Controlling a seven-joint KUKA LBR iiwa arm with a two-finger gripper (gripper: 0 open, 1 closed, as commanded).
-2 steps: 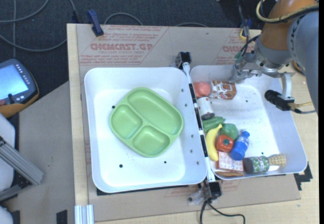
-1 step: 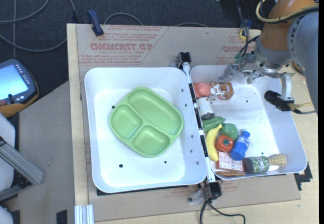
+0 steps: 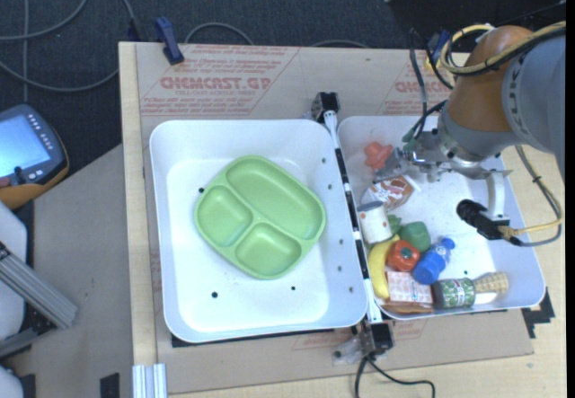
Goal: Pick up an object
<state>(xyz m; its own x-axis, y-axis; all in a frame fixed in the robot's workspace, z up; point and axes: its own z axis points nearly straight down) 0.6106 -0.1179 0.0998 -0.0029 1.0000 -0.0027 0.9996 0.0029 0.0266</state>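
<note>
The arm [image 3: 512,82] reaches in from the right, and its claw [image 3: 415,156] hangs low over the upper part of the right bin [image 3: 526,248]; the wrist hides its tips, so I cannot tell whether it is open or closed. Just left of the claw lies a small red toy [image 3: 377,154], and just below it a crumpled packet [image 3: 393,192], perhaps touching the claw. Further down, the other things crowd the bin's lower left corner: a white cup [image 3: 375,227], a green piece [image 3: 415,234], a tomato [image 3: 403,257], a banana [image 3: 379,269], a blue bottle [image 3: 432,263] and a green-labelled bottle [image 3: 463,290] lying on its side. A green divided plate [image 3: 260,216] sits alone in the left bin [image 3: 171,234] on the tabletop [image 3: 243,82].
</note>
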